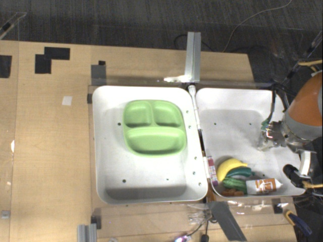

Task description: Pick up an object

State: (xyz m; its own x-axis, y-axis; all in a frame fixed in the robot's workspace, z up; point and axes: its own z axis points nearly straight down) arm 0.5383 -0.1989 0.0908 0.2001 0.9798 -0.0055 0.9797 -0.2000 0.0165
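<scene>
The gripper [266, 135] hovered at the right bin's [227, 107] three o'clock; its fingers' state I cannot tell. A yellow toy [228, 167], green piece [239, 173] and small bottle [262, 186] lay at six o'clock.

Two shallow white bins side by side on a wooden bench [45, 150]. Left bin [108, 180] holds a green three-compartment divided plate [154, 126], sitting toward the bin's far edge, roughly centred left to right. Right bin [229, 110] touches the left bin along a shared middle edge. Metal post [194, 54] stands at the far edge where the bins meet. Black tape patches [50, 58] near the bench's far left corner. Dark carpet floor [126, 9] beyond the bench's far edge.
</scene>
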